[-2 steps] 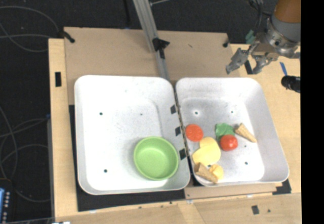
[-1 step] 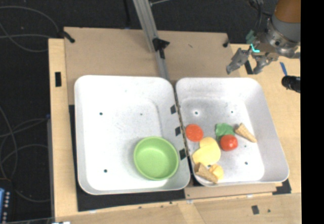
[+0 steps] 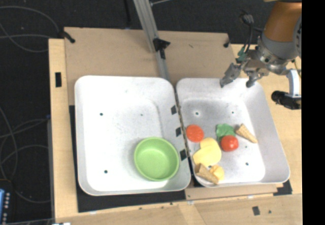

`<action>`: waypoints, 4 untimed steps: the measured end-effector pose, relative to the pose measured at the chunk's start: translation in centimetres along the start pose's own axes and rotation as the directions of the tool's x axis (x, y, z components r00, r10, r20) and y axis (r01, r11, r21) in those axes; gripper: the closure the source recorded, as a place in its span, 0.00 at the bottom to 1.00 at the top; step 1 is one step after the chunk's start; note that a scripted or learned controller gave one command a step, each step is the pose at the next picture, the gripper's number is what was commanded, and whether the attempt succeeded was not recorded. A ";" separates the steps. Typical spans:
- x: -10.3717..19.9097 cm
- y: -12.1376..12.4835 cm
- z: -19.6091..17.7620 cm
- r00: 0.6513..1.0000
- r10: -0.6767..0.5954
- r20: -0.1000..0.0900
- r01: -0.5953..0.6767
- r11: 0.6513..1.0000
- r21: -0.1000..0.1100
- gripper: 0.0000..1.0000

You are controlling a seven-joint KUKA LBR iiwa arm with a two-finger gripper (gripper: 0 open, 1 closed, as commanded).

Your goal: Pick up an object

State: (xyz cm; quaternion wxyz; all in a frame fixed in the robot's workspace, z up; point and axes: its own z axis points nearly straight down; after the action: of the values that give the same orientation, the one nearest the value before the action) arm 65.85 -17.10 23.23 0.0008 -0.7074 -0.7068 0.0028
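Several toy foods (image 3: 210, 149) well below open, empty end effector (image 3: 237, 80).

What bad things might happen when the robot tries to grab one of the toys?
1. The toys crowd together: the yellow piece touches the red tomato and the orange round piece sits close by, so the gripper may bump neighbours or grab two.
2. The tan wedge lies against the right bin wall, leaving the fingers little room.
3. The gripper, open, hovers over the far rim, away from the toys, so it might close on nothing.
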 end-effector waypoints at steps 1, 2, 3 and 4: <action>0.4 -0.4 4.5 1.000 0.001 0.000 -0.001 1.000 -0.001 0.00; 0.2 -0.4 8.7 1.000 0.002 0.001 -0.002 1.000 -0.001 0.00; 0.2 -0.2 7.2 1.000 0.002 0.001 -0.002 1.000 -0.010 1.00; 1.1 0.2 1.4 1.000 -0.005 -0.003 0.005 1.000 -0.013 1.00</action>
State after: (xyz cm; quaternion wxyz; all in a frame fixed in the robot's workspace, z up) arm 66.06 -16.05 21.80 -0.0028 -0.7057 -0.7085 -0.0029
